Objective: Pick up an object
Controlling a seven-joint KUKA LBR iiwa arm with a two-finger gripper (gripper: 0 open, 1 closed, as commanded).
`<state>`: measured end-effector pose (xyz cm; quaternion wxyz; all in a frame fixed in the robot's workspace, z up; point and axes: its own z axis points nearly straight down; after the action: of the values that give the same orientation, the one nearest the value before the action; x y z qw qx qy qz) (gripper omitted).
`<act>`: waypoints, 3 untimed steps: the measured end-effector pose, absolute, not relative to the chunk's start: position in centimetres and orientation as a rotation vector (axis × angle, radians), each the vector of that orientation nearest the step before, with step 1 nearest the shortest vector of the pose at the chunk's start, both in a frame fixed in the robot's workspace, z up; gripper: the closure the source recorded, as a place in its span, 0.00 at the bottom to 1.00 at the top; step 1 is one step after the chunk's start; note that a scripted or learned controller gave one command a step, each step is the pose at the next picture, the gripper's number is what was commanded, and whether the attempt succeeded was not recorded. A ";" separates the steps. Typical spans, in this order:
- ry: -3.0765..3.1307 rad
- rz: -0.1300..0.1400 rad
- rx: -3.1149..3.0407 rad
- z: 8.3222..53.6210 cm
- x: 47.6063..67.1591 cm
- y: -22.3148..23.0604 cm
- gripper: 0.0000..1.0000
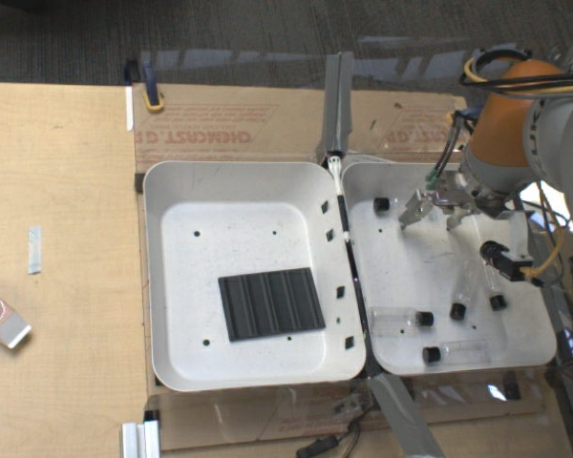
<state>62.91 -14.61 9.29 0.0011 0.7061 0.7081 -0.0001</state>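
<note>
Even, bright overhead light; the white bins (162, 256) glare mildly. Soft shadows fall toward six o'clock. Focus is fair, slightly grainy, with the carpet (267, 8) at twelve o'clock dim.

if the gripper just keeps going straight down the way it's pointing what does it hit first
Most likely the bare white floor of the right bin. The gripper hangs with fingers spread, nothing between them; the small black piece sits just left of that line, though depth is unclear.
</note>
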 end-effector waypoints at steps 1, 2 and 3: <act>2.288 -0.010 2.164 8.9 65.1 -20.9 0.00; 2.287 -0.010 2.161 9.9 65.2 -21.0 1.00; 2.287 -0.010 2.160 9.9 65.2 -21.0 0.00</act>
<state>65.17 -20.97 9.93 -0.0021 0.6867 0.7269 -0.0032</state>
